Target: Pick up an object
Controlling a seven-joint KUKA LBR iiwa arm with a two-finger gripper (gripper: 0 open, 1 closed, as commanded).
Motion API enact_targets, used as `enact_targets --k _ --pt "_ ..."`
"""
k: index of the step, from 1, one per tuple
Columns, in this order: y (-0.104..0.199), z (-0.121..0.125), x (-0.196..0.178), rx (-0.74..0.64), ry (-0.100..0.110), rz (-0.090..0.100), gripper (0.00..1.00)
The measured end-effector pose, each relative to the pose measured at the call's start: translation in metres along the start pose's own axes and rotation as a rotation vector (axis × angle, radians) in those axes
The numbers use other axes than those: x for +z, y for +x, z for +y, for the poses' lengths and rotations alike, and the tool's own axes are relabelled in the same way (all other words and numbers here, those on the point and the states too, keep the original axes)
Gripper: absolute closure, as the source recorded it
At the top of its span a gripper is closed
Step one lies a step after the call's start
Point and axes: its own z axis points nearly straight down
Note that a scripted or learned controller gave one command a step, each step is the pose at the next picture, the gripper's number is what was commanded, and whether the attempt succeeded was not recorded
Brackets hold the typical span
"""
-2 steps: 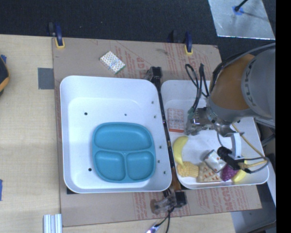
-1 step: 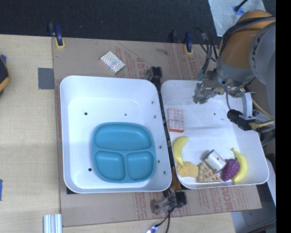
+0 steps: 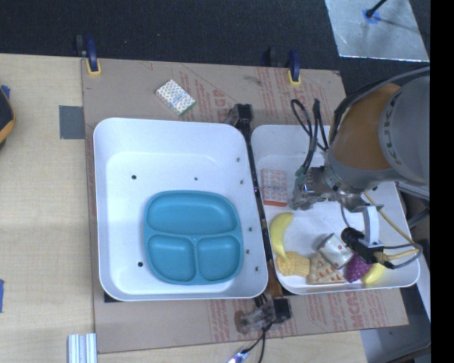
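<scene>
One arm (image 3: 378,138) hangs over right bin (image 3: 408,282).

Left bin (image 3: 106,203): holds the divided tray (image 3: 191,235), toward its near side
Right bin (image 3: 268,138): touching the left bin's right wall
Banana (image 3: 279,231): in the right bin, by its left wall
Waffle (image 3: 324,271): near edge of the right bin, right of the banana
Arm (image 3: 378,131): over the right bin's far right

Blue three-compartment tray (image 3: 192,236) in left white bin (image 3: 110,203). Small patterned packet (image 3: 175,96) on cardboard sheet (image 3: 212,82) above it. Blue clamps (image 3: 91,55) at cardboard's top edge. Grey tape patch (image 3: 71,122) left.
</scene>
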Motion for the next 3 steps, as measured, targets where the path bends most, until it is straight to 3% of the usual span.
enact_targets --k 1,2,3 --pt "-0.034 0.092 -0.077 0.0 -0.004 0.0 1.0" --pt "-0.002 0.047 0.0 0.001 -0.001 0.0 1.0" --pt "0.069 -0.006 -0.101 -0.001 -0.002 0.001 1.0"
